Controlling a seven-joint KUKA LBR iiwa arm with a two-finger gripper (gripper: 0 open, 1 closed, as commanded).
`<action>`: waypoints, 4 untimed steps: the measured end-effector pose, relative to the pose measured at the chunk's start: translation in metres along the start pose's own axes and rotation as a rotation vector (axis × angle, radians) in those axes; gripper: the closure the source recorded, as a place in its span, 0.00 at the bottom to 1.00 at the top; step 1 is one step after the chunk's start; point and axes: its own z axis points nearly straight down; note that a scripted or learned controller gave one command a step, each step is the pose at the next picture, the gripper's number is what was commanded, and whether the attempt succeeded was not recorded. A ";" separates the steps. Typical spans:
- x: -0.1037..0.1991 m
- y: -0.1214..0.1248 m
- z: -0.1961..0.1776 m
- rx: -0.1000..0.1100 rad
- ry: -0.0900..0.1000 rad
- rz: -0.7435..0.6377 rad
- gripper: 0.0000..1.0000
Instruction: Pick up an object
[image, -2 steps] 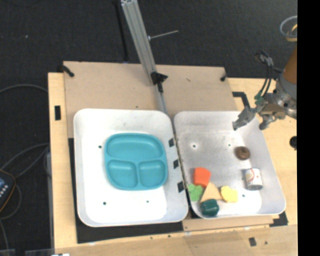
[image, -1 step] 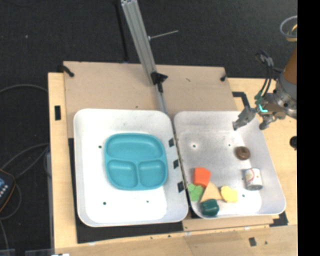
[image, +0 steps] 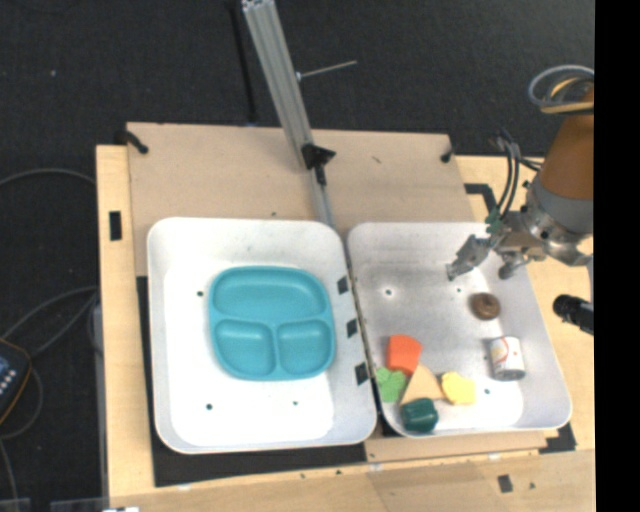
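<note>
I read the gripper (image: 487, 257) over the right bin (image: 400, 250), toward its 1 o'clock corner. Fingers spread wide, nothing between them. Just below, toward 5 o'clock, lies a brown disc (image: 485, 306), possibly a cookie. Can (image: 505, 357) farther down. Orange block (image: 403, 353), yellow piece (image: 459, 388) and green pieces (image: 419, 413) cluster at 6 o'clock. Left bin (image: 175, 300) holds a teal tray (image: 270, 322).

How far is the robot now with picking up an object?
Done: the gripper is above the right bin, with open jaws. In hand: nothing is between the jaws. Left: the whole pick. The brown disc, can, orange block and yellow piece all lie in the bin.
</note>
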 end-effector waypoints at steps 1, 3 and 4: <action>-0.008 -0.002 0.045 -0.001 -0.001 0.002 0.00; -0.006 0.002 0.092 -0.009 -0.001 0.006 1.00; -0.001 0.006 0.030 -0.012 -0.001 -0.002 1.00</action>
